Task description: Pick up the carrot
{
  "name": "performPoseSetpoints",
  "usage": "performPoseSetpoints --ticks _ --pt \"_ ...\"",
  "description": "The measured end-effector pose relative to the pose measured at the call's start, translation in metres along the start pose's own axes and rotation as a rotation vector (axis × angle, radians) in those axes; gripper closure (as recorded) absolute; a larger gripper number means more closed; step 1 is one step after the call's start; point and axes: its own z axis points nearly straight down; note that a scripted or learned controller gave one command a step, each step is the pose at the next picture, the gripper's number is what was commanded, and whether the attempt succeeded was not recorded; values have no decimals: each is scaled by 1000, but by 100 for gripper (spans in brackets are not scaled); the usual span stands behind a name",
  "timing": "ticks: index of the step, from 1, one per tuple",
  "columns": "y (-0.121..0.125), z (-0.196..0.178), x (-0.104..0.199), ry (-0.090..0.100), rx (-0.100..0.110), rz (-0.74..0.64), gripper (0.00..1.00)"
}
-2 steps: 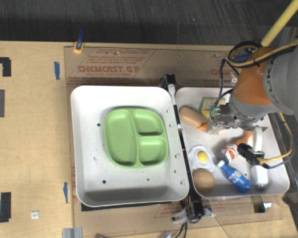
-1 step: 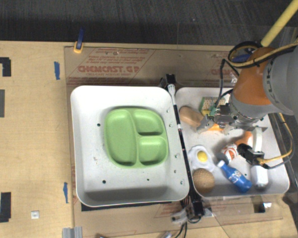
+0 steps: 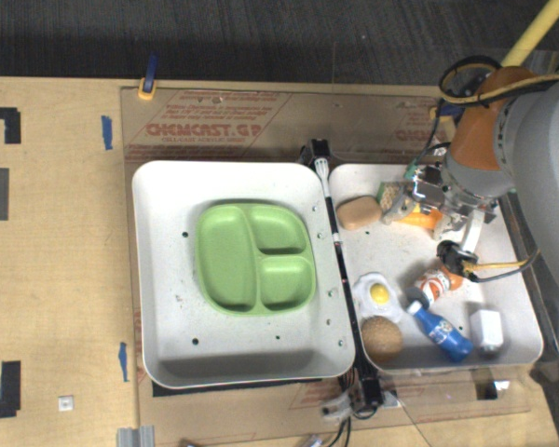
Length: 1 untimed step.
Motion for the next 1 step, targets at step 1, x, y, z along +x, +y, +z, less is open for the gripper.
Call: performPoseSetpoints --ticks 1 --pt "2 -13 -1 -6 -7 -8 100"
